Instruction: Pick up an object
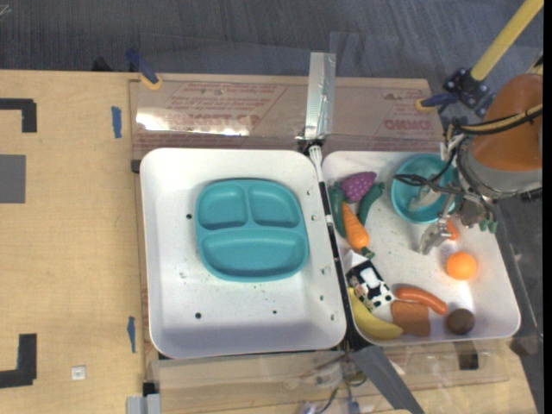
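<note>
Light brown wooden bench (69, 257) spans the view, w/ two shallow white plastic bins side by side on it. Left white bin (172, 317) carries a teal three-compartment plastic tray (252, 229), roughly centred, a bit toward 12 o'clock. Right white bin (500, 304) has all the small stuff.

Grey arm w/ orange band (516, 123) comes in at 3 o'clock of the view, wrist angled down over the right bin's 1–2 o'clock corner. Two-finger gripper (438, 231) hangs just below the wrist, near bin centre-right; metal fingers (429, 241) point down toward the bin floor, nothing seen betw. them. How wide they stand: can't tell, too small and cluttered w/ cables.

Teal round bowl (412, 197) sits at the bin's 12 o'clock, partly under the wrist. Yellow banana (376, 324) lies at 7 o'clock, touching a brown block-shaped toy (412, 319). Red-orange sausage (421, 297) lies just above that block. Orange carrot (354, 228) at 10 o'clock, purple grape bunch (358, 184) at 11. Black-and-white cow figure (369, 285) just above the banana. Orange ball (461, 266) just beside the gripper, at its 4 o'clock. Dark brown round toy (461, 320) at the bin's 5 o'clock.
</note>
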Robot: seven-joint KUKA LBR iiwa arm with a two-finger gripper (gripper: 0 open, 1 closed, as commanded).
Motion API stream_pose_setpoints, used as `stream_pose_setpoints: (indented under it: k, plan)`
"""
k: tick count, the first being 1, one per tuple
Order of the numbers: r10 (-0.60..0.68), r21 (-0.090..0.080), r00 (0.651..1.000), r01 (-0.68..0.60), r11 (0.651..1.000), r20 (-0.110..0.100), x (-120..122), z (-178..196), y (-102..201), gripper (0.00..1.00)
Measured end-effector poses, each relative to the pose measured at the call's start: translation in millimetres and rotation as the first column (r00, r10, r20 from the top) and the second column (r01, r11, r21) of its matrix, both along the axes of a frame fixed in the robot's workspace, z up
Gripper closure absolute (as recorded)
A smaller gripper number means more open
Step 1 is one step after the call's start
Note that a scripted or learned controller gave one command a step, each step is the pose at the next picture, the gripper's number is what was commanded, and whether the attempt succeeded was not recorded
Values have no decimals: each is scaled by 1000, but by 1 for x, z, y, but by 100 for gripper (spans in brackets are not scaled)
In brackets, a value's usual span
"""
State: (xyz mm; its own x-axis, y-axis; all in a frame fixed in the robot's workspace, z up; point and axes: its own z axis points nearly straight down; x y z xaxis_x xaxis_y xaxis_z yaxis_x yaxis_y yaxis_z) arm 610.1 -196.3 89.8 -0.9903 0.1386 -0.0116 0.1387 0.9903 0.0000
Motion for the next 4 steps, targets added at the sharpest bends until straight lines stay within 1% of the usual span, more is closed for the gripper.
stream_pose_setpoints:
  k: [1,2,3,4]
  plan:
    - [-281,3,960,281,960,1,-19,0,18,0]
    - [-525,6,851,525,851,0,-17,0,37,0]
    - [-693,27,721,693,721,-3,-35,7,-5,0]
    - [-686,37,728,685,728,10,-28,21,0,100]
